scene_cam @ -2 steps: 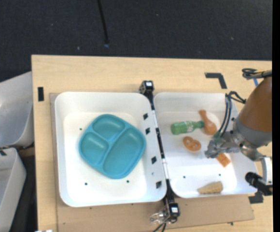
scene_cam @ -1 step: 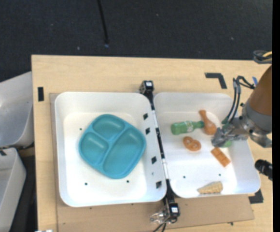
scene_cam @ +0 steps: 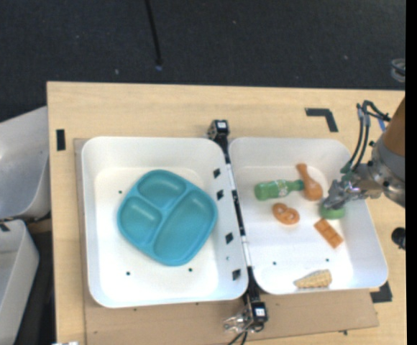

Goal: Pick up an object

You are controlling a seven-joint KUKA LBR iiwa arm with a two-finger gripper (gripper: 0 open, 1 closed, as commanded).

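Observation:
My gripper [scene_cam: 336,196] reaches in from the right edge and hangs low over the right bin [scene_cam: 352,264]. It sits over a small green piece [scene_cam: 331,210], just right of an orange drumstick-shaped toy [scene_cam: 310,182]. In the same bin lie a green bottle [scene_cam: 277,189], an orange pretzel-like toy [scene_cam: 286,213], an orange block [scene_cam: 328,232] and a tan wedge [scene_cam: 313,279]. Whether the green piece is between the fingers is unclear.
The left bin [scene_cam: 108,279] holds a blue divided plate [scene_cam: 167,216]. A black-clipped ridge [scene_cam: 231,214] separates the two bins. A white container [scene_cam: 11,171] stands beyond the bench's left edge. Cables [scene_cam: 363,131] trail near the arm at the right.

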